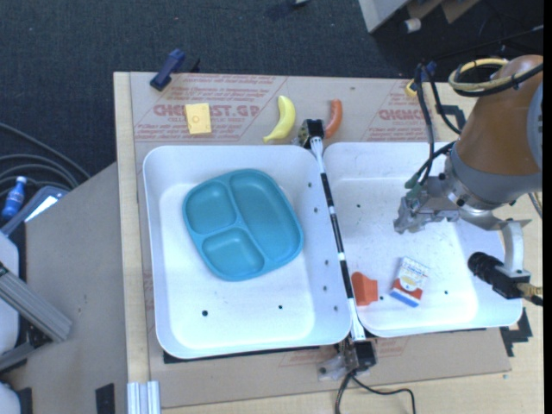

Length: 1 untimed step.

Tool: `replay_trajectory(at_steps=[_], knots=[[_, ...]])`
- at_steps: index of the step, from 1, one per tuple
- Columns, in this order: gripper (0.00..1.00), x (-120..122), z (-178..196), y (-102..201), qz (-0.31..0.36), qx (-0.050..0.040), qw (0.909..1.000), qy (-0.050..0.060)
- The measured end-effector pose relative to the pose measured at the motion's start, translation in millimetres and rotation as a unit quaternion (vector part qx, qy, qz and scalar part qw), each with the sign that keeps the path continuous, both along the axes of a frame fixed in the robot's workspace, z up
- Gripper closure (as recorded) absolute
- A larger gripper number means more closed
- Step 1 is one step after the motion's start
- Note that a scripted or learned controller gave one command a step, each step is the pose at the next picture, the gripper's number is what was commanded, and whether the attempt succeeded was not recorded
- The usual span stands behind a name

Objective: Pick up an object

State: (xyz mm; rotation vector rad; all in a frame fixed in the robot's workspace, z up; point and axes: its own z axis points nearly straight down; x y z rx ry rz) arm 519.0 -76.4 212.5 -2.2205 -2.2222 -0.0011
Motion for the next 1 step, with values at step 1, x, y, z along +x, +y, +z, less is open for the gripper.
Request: replay_trajectory(at_steps=[1], knots=[[1.00, 66.4, -28.0, 47.3, 0.000, -0.0005, 1.0000, 0.000]])
